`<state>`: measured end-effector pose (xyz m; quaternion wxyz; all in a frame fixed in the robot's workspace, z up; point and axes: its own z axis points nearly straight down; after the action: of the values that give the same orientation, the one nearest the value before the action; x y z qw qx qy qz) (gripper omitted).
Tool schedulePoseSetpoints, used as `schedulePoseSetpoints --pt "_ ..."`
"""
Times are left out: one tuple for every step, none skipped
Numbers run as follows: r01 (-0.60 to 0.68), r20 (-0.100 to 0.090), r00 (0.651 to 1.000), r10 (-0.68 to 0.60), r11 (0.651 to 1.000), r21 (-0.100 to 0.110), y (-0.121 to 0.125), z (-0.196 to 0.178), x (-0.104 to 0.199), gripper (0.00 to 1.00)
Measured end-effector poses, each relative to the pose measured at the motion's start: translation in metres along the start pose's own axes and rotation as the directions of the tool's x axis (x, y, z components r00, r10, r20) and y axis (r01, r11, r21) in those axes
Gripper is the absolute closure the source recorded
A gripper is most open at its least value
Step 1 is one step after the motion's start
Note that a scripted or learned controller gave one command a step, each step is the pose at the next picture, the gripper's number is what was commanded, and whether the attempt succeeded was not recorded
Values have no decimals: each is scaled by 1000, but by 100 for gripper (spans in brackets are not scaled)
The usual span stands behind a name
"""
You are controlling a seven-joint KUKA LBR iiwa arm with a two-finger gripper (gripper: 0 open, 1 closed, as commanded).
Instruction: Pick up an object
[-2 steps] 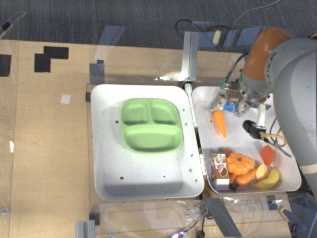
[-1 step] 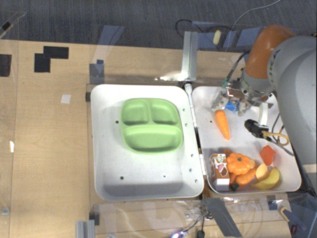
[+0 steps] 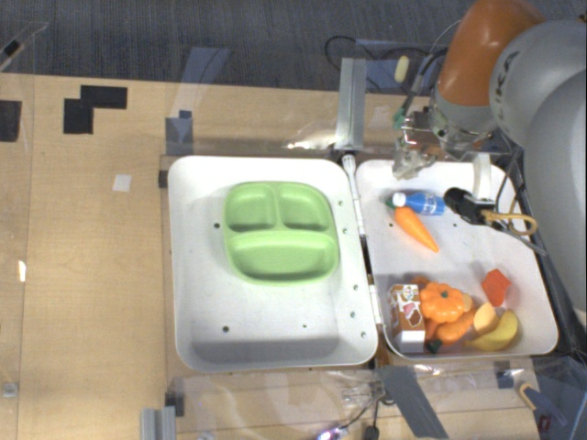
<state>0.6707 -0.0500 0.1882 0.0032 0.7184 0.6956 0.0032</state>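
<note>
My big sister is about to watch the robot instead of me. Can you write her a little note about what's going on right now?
Claw: up at the far edge of the right bin, nothing seen in it; can't tell if it's open.
Right bin: blue bottle, carrot, red block, a pile with a pumpkin and banana.
Left bin: green tray.
Done: nothing picked yet.
Left: grab something.

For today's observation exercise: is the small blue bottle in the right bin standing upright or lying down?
Lying down. The blue bottle rests on its side on the right bin floor, white cap pointing left, just above the carrot.
</note>
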Motion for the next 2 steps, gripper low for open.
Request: schedulePoseSetpoints --pt "0 0 1000 0 1000 1 0 1 0 0" --pt "54 0 999 -54 999 0 -10 101 -48 0"
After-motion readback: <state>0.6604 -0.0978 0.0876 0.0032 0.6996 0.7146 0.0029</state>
